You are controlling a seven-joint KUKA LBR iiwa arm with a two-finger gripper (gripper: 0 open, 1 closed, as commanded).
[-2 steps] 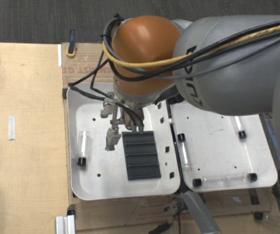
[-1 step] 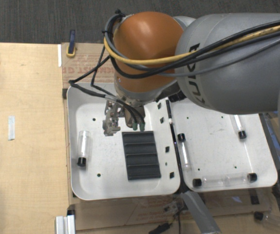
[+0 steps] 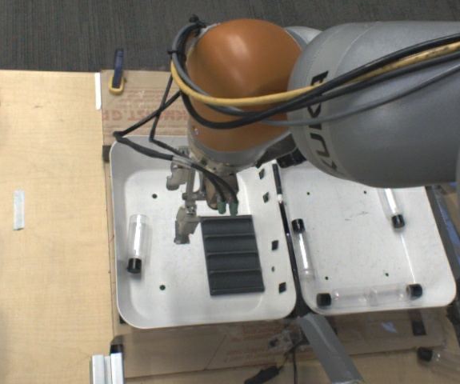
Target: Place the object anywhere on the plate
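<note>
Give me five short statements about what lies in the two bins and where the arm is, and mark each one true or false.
1. A black ribbed block lies in the left bin. True.
2. The hand hangs over the right bin. False: it is over the left bin, beside the block.
3. A clear tube with a black cap lies near the left bin's left wall. True.
4. The ribbed block is red. False: it is black.
5. A clear tube lies in the right bin. True.

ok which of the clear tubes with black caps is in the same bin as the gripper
The clear tube by the left bin's left wall; the others lie in the right bin.
</note>
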